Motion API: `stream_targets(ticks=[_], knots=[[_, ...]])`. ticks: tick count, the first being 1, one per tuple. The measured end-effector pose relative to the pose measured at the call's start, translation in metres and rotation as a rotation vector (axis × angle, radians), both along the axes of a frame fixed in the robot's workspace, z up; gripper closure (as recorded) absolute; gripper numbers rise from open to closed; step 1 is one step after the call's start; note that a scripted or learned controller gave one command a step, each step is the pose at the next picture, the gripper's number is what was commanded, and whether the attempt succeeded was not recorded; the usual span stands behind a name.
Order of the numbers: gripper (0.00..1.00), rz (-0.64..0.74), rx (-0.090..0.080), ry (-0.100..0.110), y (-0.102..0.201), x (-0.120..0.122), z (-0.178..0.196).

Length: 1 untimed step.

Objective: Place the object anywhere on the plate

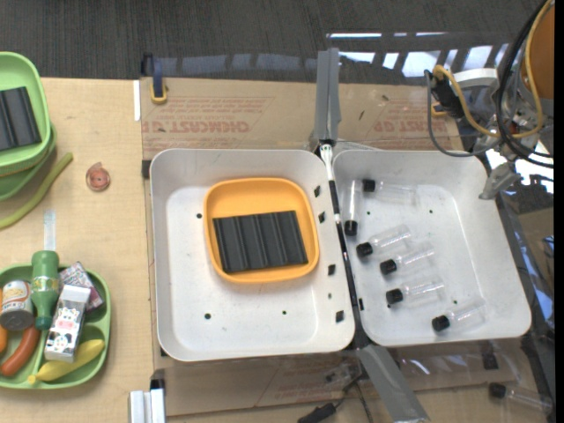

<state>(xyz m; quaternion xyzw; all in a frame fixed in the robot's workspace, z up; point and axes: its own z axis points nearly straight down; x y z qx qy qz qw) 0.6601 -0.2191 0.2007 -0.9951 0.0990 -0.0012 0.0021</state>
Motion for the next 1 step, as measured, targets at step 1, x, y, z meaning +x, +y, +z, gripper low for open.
stream_targets(ticks=[1], knots=[[0.0, 0.001, 0.0, 0.002, 0.0001, -0.0004, -0.0311]])
